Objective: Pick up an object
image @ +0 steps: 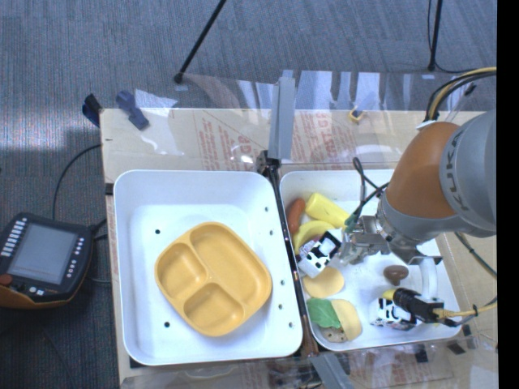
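Note:
My gripper (350, 248) hangs low over the left half of the right bin (369, 181). Just to its left lies a black-and-white cow toy (318, 254), close to the gripper; whether they touch I cannot tell. Around the toy are a yellow banana (308, 232), a yellow block (326, 209) and an orange carrot-shaped piece (295, 212). A tan round chip (324, 283) lies below the toy. Nothing shows between the gripper's tips.
The left bin (138, 209) holds a yellow divided plate (212, 278). In the right bin's front lie a green leaf (324, 312) on a yellow wedge (349, 320), a second black-and-white toy (384, 314) and a brown lump (396, 273). The arm covers the bin's right part.

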### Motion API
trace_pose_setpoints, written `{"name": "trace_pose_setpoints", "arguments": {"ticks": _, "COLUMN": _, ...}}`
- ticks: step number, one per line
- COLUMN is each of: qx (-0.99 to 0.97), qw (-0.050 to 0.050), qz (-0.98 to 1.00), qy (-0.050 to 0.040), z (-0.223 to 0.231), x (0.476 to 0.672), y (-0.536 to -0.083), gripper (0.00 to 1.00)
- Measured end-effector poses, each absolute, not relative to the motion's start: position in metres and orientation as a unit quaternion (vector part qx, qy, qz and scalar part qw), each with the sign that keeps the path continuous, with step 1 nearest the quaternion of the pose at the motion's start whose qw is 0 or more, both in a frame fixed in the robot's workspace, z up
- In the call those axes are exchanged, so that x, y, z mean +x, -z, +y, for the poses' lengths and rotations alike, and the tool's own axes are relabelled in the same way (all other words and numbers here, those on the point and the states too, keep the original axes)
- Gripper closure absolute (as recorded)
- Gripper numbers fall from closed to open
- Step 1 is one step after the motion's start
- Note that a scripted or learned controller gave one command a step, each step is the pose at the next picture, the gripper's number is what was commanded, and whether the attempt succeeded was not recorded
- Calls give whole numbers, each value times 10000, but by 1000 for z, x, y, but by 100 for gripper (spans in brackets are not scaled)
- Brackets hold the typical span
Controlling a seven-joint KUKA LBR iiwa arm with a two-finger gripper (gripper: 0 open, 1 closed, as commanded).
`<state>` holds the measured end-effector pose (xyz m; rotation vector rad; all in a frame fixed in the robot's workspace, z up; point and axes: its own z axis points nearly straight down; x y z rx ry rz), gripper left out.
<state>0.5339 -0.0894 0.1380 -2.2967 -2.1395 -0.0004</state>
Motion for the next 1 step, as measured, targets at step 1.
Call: {"name": "trace_pose_setpoints", "arguments": {"ticks": 1, "qx": -6985, "qw": -22, "qz": -7156, "qy": 12, "z": -100, "x": 579, "y": -96, "gripper": 0}}
